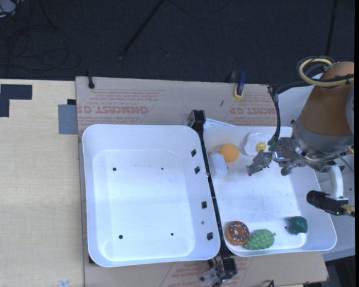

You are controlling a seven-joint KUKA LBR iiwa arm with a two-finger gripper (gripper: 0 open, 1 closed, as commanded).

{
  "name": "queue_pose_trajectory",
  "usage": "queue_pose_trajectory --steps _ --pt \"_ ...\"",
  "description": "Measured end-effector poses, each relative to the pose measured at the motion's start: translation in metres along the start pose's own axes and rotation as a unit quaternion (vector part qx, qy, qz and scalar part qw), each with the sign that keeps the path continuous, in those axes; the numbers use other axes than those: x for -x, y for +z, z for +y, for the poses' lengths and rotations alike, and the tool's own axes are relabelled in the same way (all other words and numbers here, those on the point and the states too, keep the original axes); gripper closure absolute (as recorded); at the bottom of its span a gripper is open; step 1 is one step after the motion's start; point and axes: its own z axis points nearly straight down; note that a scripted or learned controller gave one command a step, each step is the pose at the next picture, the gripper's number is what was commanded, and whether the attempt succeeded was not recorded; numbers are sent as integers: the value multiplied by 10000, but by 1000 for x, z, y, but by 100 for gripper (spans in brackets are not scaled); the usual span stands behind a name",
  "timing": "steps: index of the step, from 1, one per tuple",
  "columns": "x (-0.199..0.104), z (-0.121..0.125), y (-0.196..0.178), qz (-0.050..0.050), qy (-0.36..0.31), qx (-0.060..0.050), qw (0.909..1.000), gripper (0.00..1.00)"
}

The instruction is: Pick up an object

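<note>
The gripper (269, 159) is held open and without load above the right bin (323, 241), where the orange ball (230, 153) lies near the dividing wall, so the round ball can be pushed aside and missed if the fingers descend off-centre

Dark carpet floor (167, 34) with loose cables (24, 5) behind; light wooden bench (30, 178), cardboard sheet (143, 103) on top.

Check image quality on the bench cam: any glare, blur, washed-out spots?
Camera view: even light, soft shadows; the white bins run bright, so the pale item beside the orange ball nearly washes out; gripper looks slightly soft; the floor behind is very dark.
</note>
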Motion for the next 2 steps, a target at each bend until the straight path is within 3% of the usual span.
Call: queue_pose_trajectory --steps 1,2 --pt "38 51 -50 -14 -13 32 10000 0" --pt "83 17 78 9 20 -53 10000 0"
